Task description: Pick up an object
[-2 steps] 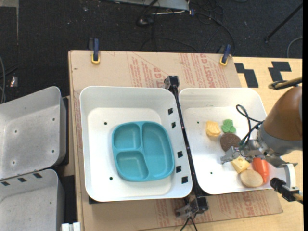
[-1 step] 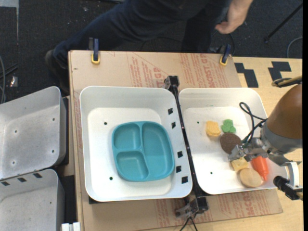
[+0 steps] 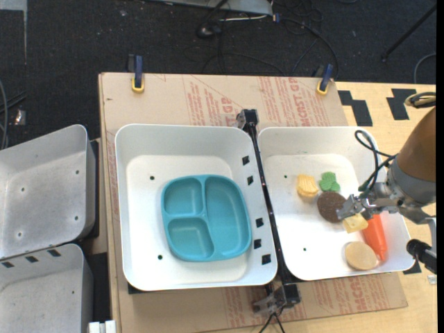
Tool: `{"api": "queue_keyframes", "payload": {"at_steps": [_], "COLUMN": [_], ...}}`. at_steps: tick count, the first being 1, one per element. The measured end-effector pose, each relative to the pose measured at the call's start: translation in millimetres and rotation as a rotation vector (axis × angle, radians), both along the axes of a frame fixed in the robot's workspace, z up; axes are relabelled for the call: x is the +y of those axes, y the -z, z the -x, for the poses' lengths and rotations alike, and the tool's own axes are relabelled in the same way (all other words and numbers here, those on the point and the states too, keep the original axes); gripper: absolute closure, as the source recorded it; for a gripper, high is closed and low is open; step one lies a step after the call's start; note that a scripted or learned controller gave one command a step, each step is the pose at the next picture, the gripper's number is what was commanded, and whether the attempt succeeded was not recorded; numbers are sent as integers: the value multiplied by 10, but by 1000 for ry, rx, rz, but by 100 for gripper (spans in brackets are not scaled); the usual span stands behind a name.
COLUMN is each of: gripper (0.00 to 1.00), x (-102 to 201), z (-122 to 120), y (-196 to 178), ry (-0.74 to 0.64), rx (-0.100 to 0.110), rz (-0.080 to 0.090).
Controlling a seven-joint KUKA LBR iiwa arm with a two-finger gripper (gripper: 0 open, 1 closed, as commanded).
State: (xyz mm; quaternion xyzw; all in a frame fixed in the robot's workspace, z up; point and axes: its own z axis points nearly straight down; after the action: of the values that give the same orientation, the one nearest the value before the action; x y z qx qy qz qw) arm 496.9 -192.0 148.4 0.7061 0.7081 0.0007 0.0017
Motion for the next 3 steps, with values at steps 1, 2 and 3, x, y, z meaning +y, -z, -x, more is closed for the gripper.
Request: {"api": "queue_keyframes", "payload": {"at_steps": [1, 2, 3], "gripper": [100, 100, 100], "x": [-60, -63, 417], "z": [76, 62, 8], "y": [-536, -1040, -914], "ry": [1, 0, -3], "rx": [-1, -2, 3], "rz": [1, 1, -2]}}
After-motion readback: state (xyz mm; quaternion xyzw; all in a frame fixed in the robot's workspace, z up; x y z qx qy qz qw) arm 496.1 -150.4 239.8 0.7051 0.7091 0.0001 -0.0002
